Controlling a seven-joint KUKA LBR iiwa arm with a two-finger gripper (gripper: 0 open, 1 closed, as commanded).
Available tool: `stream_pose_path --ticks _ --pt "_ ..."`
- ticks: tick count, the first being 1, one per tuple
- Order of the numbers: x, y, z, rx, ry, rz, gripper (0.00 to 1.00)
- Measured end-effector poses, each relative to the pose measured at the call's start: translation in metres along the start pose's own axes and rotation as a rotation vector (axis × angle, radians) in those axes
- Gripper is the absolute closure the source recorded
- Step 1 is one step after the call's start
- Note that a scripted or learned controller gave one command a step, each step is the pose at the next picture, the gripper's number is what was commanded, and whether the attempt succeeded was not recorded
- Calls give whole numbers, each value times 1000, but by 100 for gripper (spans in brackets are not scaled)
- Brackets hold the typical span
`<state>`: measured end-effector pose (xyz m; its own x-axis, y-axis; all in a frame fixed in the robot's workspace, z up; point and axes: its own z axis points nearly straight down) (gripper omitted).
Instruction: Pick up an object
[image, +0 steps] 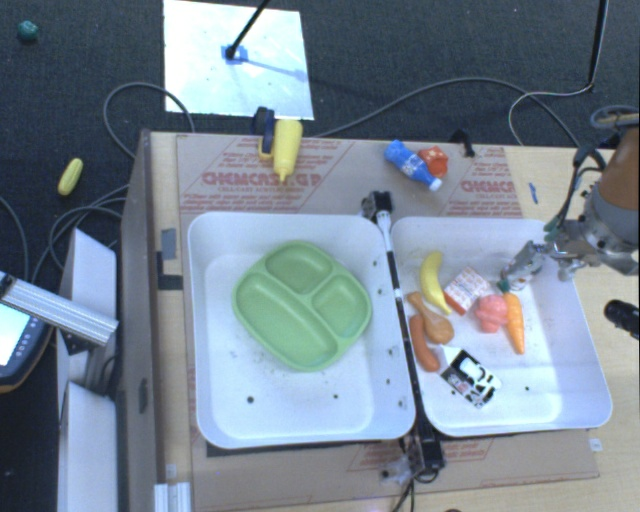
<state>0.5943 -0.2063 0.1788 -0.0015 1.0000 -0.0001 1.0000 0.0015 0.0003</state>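
The gripper (520, 268) stands at the right of the frame, above the upper right part of the right bin (590, 390). Its fingers point down and to the left, a narrow gap between them, and nothing is seen between them. The tips are just above the top of the carrot (514, 322).

Candidate objects lie in a loose cluster in the right bin:
- The carrot, orange, lying roughly top to bottom, touching the pink lump (489, 313) on its left.
- A banana (432, 282), yellow, curved, nearer the bin's left wall.
- A small red-and-white packet (466, 290) between banana and pink lump.
- Two orange sausage-like pieces (427, 338) below the banana.
- A black-and-white patterned piece (470, 379) lower down, apart from the rest.

Handling, as judged from appearance: these look like toy foods, light and fairly stiff, with smooth skins that may slip under hard fingers. None looks fragile.

Recommended hold: the carrot is nearest. Take it across its narrow width, near the thick upper end, where the taper is least likely to squeeze it out. The pink lump crowds its left side, so the left finger has little room there.

The left bin (215, 420) holds a green divided plate (302, 305).
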Motion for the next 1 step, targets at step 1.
stream_pose_path --ticks 1 --pt "7 -14 93 0 0 1 0"
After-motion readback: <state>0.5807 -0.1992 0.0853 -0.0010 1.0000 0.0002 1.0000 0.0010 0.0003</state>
